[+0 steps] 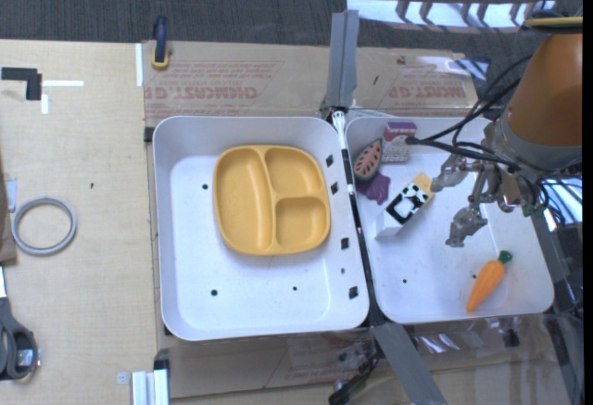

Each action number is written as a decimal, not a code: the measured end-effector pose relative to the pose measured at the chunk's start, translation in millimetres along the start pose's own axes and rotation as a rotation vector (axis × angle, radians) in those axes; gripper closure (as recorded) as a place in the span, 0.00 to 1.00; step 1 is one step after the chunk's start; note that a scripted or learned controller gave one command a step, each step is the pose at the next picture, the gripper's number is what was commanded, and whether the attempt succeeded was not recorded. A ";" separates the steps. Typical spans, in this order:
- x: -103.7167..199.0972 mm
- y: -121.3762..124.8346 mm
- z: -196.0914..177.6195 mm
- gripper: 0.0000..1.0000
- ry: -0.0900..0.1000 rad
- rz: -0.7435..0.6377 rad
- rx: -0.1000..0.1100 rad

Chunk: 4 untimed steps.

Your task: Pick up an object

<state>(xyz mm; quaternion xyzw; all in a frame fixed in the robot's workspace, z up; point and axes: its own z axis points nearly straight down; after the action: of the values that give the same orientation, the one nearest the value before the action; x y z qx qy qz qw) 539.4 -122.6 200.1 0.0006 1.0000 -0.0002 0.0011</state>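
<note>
1. Camera view puts the gripper (473, 199) above the right bin (435, 287), hanging over bare white floor, and you can see nothing between its fingers; whether they are spread or pressed together I cannot tell, since cables and the wrist crowd them

2. Your nearest candidates are the carrot (485, 283), lying near the bin's near right corner, below the gripper, and the black-and-white block (408, 202), just to the gripper's left; a straight descent from here looks likely to land between the two and close on air

3. The carrot is narrow, tapered and lies at a slant; if you come down with the fingers in line with its length, expect it to squirt out or roll toward the wall

4. The block sits close to a purple scrap (374, 187), with a striped piece (368, 158) and a small box (398, 142) packed toward the far left corner; reaching into that cluster risks pinching two things, or shoving them against the divider

5. The loose cables (463, 151) trail low beside the wrist; watch that they do not snag on the bin rim during a lift

6. The left bin (185, 283) bears a yellow plate (271, 199), wide and flat; I judge it a poor target, since the fingers would probably slide off its rim
</note>
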 end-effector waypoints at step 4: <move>-52.9 26.3 83.4 0.00 -0.017 0.900 -0.002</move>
<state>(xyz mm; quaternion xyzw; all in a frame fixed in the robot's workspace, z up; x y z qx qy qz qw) 592.5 -96.4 116.8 0.4355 0.9001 0.0012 0.0091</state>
